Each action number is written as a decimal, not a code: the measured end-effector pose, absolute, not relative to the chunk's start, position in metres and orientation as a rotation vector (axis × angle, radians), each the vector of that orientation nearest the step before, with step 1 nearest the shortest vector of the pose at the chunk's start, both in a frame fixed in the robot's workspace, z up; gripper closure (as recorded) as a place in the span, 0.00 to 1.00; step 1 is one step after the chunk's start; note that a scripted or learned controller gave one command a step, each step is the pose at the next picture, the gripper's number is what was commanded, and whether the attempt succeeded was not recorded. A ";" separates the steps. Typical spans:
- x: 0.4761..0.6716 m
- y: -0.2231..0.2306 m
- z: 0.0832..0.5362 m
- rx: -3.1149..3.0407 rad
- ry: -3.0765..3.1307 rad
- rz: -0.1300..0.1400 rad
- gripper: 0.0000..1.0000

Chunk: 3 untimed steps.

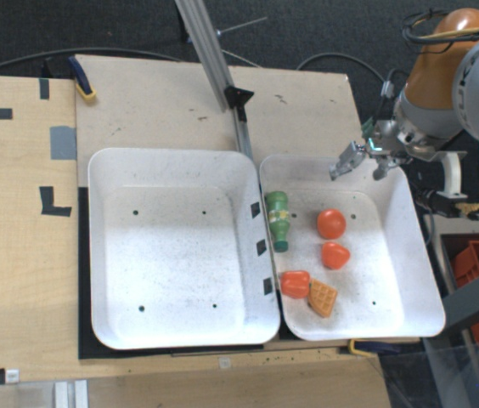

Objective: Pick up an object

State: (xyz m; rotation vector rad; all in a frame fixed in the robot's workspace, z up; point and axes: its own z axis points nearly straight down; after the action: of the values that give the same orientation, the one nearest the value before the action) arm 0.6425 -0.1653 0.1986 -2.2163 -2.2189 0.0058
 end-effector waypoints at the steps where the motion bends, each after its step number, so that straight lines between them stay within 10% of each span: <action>1: 0.644 -0.165 0.202 -2.218 -2.224 0.003 0.00; 3: 0.648 -0.157 0.093 -2.216 -2.221 0.008 0.00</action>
State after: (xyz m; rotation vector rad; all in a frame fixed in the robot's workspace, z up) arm 0.6485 -0.1566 0.0934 -2.2155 -2.2206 0.0081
